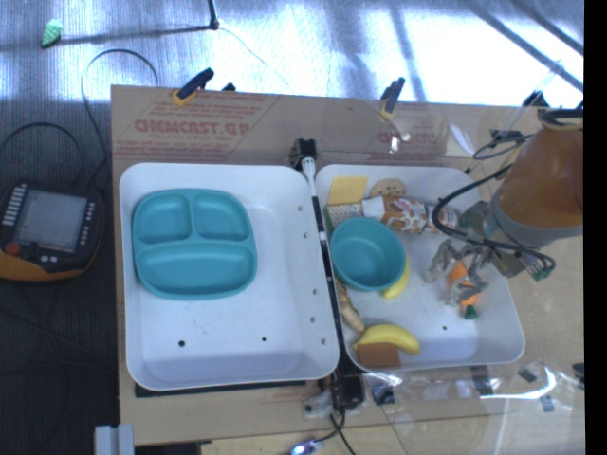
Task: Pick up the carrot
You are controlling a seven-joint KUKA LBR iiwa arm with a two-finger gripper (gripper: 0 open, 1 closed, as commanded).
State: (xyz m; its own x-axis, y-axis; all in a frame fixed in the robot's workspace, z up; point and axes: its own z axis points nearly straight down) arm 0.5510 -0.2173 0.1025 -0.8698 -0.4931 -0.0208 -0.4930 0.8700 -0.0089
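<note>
The carrot [459, 274] is a small orange piece with a green end [470, 310], lying on the floor of the right bin [493, 344] near its right wall. My gripper [460, 265] reaches down from the right, directly over the carrot. Its grey fingers [439, 260] stand apart on either side of the carrot's upper part, and the carrot's lower end pokes out below them. The gripper looks open, and the carrot still rests on the bin floor. The wrist hides part of the carrot's top.
A teal bowl [365, 252] sits left of the gripper with a yellow item [399, 283] at its rim. A banana [388, 336] and a brown slice [377, 354] lie at the front. A yellow block [347, 190] and a packet [408, 216] lie at the back. A teal divided plate [194, 243] is in the left bin [237, 349].
</note>
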